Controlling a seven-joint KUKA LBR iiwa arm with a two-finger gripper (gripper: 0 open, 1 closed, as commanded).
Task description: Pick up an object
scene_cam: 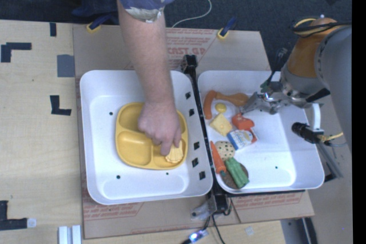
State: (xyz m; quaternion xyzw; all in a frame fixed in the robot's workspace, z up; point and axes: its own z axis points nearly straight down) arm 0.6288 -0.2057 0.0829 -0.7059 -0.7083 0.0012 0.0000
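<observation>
1. A person's arm (150, 60) reaches down from the top of the frame into the left bin (97, 180).
2. A yellow divided plate (132, 148) lies in this bin.
3. Cardboard (194, 43) lies on the bench (34, 151) under both bins.

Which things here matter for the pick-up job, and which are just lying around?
For the job: gripper reaching into the right bin; toy food there, including the orange piece, yellow wedge, carrot and green piece.

Lying about: left bin, yellow divided plate, a person's hand on that plate.
</observation>
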